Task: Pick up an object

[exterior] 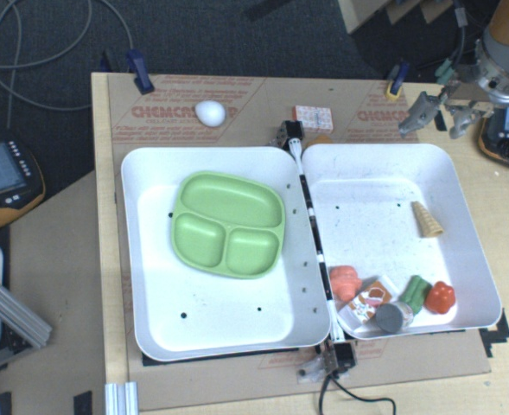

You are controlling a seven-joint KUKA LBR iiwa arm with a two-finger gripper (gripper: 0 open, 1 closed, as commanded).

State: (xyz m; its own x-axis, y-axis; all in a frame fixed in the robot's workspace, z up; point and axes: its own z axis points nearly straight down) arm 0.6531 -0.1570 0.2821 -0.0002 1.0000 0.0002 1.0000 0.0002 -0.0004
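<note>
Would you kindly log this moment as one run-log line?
gripper: above right bin's far edge, holding nothing | cone: in right bin | plate: left bin

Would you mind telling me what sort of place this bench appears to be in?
Most likely a robotics lab set up for grasping trials. Two white bins, left and right, sit clamped on a board; the right one holds toy food, and loose cables run across dark carpet beside the arm's pincer.

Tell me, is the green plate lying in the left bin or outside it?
Inside: the green plate lies flat on the left bin floor, within its white rim.
</note>
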